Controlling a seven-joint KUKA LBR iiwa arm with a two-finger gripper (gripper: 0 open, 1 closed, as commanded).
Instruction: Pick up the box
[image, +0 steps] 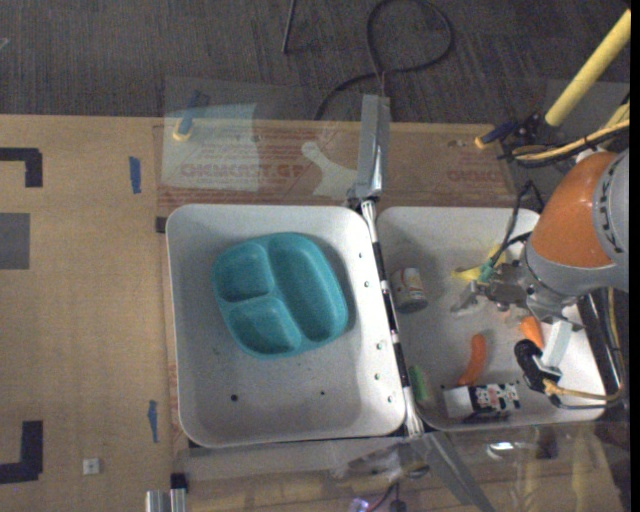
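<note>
While the arm (580, 225) leans in from the right over the right bin (440, 235), its gripper (478, 292) sits low near that bin's mid-right; can't tell if it's apart or together, too blurred. Nothing visibly clamped in it. Just left of the gripper, a small can (408, 288) stands near the divider betw. the bins. Below the gripper, an orange carrot-like piece (474, 359) lies tilted, and the box (483, 398), white w/ dark print, lies flat at the bin's front edge, well apart from the gripper. A green item (420, 384) sits by the front-left corner. Left bin (200, 390) holds a teal divided plate (280, 293), approx. centre.
</note>
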